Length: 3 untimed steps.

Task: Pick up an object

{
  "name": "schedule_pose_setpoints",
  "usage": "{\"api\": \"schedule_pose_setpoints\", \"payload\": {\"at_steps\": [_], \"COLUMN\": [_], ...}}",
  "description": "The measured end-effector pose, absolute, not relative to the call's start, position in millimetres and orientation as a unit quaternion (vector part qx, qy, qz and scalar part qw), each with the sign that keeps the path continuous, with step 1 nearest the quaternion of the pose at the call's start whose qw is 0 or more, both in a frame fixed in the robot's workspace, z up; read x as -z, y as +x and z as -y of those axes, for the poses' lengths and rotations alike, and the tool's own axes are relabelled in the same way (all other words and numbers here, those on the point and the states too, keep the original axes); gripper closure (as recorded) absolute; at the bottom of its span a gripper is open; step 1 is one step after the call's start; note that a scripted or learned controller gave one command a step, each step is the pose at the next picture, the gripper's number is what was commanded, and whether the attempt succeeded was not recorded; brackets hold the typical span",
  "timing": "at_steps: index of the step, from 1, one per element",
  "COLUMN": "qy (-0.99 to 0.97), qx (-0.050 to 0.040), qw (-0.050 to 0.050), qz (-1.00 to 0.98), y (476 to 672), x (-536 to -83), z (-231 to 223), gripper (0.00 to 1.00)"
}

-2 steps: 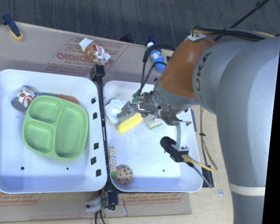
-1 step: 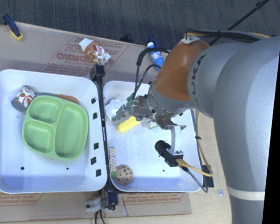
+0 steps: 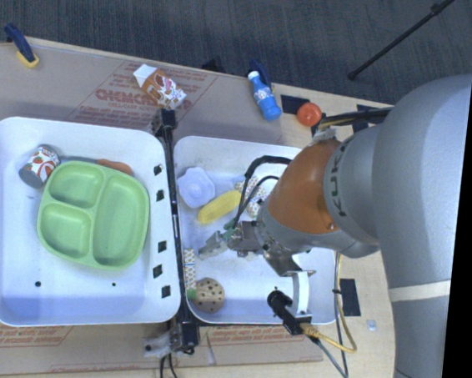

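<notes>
The grey arm (image 3: 394, 159), orange-banded above the wrist, reaches in from the right and bends low over the right bin (image 3: 238, 287), its gripper (image 3: 215, 245) down near the bin's floor, close to the left wall and about midway along it. The metal tip is too small and blurred in this slanted view to tell whether the gripper is spread or closed, or whether it has hold of anything. Three loose things lie in this bin. A yellow banana-shaped piece (image 3: 219, 207) lies tilted just above the gripper in the view, near it but seemingly apart from it. A pale bluish-white cup-like thing (image 3: 196, 186) sits just beside the yellow piece's left end, toward the bin's far left corner. A brown speckled ball (image 3: 206, 295) rests in the near left corner, below the gripper and apart from it. The left bin (image 3: 82, 294) holds a green divided plate (image 3: 95, 214) with three compartments, a small can with red and white markings (image 3: 39, 163) just beside the plate's upper left edge, and a reddish-orange thing (image 3: 114, 165) mostly hidden behind the plate's far rim. On the brown bench (image 3: 78, 92) beyond the bins lie a snack packet (image 3: 158, 88), a blue bottle (image 3: 264, 96), an orange ball (image 3: 309, 114) and, at the far left corner, a blue clamp (image 3: 20, 45)
</notes>
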<state>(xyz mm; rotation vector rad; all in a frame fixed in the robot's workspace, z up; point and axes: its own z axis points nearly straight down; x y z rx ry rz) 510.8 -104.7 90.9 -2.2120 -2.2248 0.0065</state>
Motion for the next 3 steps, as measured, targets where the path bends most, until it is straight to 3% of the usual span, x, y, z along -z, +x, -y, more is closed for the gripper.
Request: {"api": "schedule_pose_setpoints", "payload": {"at_steps": [1,2,3], "qy": [-0.703,-0.706,-0.705], "qx": [-0.002,0.0002,-0.0001], "qw": [0.002,-0.001,0.0], "qz": [0.712,0.709,0.709], "y": [511.9,477.3,477.2], "x": [-101,-239,-238], "z": [104,139,138], "gripper": [1.0,1.0,0.0]}}
